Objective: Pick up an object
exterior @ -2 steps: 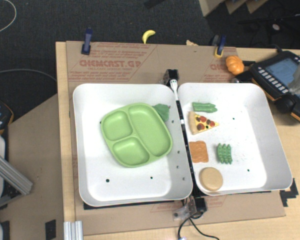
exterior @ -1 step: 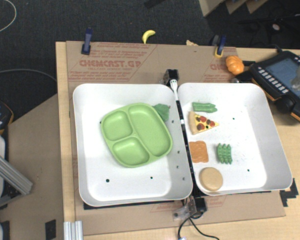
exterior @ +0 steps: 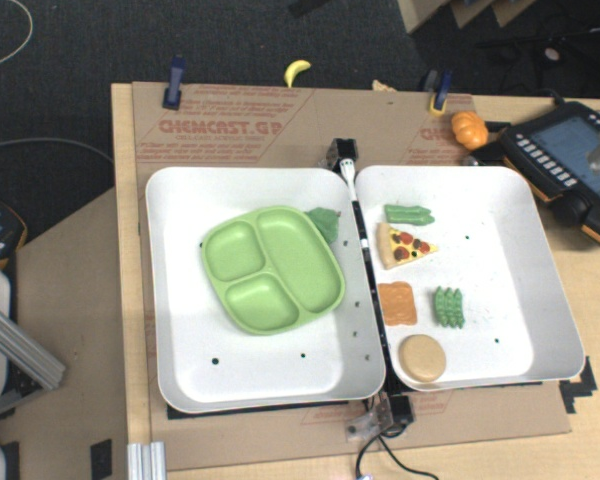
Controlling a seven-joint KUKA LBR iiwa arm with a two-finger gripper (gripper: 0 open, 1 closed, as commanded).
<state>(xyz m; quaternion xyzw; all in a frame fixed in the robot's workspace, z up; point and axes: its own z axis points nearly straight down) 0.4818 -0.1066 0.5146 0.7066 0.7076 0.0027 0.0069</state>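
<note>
Two white bins sit side by side on a brown cardboard sheet [exterior: 230, 128], their inner rims touching along the middle. The left bin [exterior: 175, 298] holds a light green plate [exterior: 271, 268] with three compartments, lying flat and turned at a slant. A small darker green leafy piece [exterior: 325, 222] touches the plate's upper right corner, close to the shared rim. The pickable things are gathered in the left half of the right bin [exterior: 510, 258]. A bunch of green beans [exterior: 408, 214] lies farthest up, with a pizza slice [exterior: 407, 245] just below it. Lower down is an orange-brown square [exterior: 397, 303], and a green ridged piece [exterior: 448, 307] lies just to its right. A round tan biscuit [exterior: 421, 357] sits nearest the bin's lower rim. Two blue clamps [exterior: 173, 83] grip the sheet's far edge, and a yellow banana [exterior: 297, 70] lies between them. A small orange fruit [exterior: 469, 128] rests beside a black handheld controller [exterior: 565, 153]. Whether the claw is open or closed cannot be told.
</note>
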